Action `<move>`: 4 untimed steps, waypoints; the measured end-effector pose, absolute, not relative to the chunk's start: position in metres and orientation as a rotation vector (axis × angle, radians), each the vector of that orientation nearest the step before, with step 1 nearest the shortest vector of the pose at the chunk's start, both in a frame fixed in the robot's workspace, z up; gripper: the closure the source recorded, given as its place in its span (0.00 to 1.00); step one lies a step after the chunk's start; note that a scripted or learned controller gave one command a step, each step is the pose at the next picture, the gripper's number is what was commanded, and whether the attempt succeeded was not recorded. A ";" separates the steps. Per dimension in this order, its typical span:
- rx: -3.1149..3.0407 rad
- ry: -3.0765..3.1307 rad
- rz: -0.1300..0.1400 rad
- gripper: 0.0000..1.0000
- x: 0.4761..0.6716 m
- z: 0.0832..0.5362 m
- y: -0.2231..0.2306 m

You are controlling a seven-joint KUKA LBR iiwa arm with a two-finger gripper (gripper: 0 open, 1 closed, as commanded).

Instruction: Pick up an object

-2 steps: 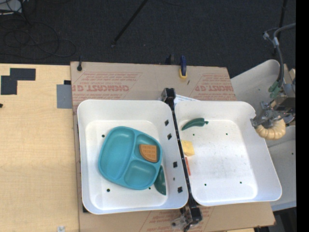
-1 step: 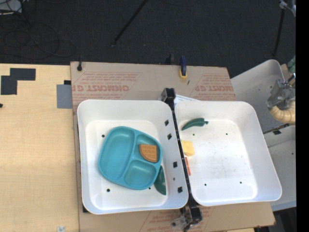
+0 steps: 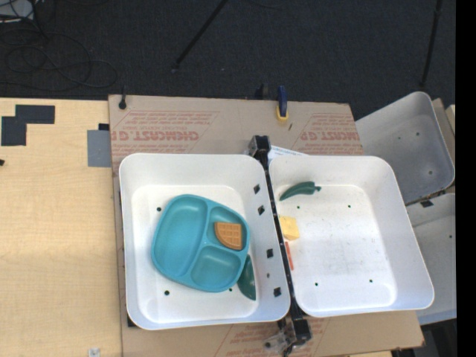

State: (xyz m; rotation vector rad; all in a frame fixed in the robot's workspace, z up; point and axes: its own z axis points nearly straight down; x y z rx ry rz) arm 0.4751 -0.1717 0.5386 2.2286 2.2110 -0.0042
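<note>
Reaching in from the right, we would meet the right bin first, where the green pepper lies near the far-left corner, long axis roughly left-right. We cannot tell the gripper's state; the yellow block sits beside the divider.

A lab test bench: two white bins on clamped cardboard, loose cables behind.
</note>
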 end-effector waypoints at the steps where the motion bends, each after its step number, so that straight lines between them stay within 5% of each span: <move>1: 2.229 2.236 -0.014 1.00 0.475 0.402 -0.126; 3: 2.219 2.216 0.003 1.00 0.476 0.542 -0.139; 4: 2.228 2.216 -0.006 1.00 0.475 0.537 -0.217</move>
